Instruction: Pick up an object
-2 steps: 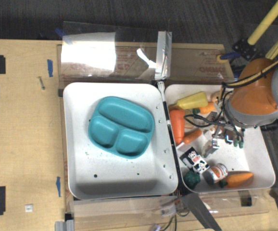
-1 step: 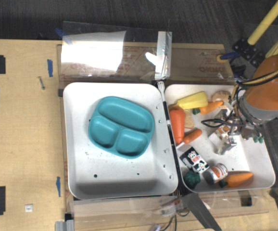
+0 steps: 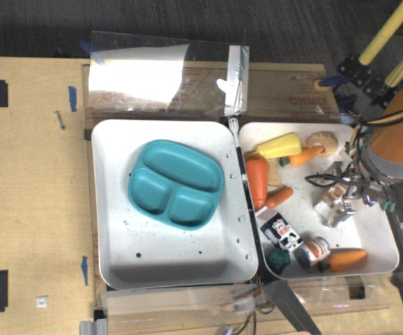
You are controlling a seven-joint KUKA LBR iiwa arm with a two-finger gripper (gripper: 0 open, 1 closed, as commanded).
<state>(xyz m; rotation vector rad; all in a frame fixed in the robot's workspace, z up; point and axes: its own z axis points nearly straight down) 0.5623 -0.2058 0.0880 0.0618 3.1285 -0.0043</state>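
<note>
A tan wooden bench [image 3: 27, 208] on dark carpet [image 3: 187, 12] bears two shallow white bins. The left bin [image 3: 118, 243] holds a teal divided plate [image 3: 176, 183]. The right bin [image 3: 386, 246] holds toy carrots [image 3: 257, 180], a yellow corn cob [image 3: 279, 146] and a small can [image 3: 313, 251]. The gripper [image 3: 334, 208] hangs low in the right bin beside them; whether it grips anything cannot be told

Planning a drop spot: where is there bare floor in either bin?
Left bin: bare strips all round the teal tray, widest along the near wall. Right bin: crowded along its left wall and near edge; a small patch between the carrot and the gripper.
</note>
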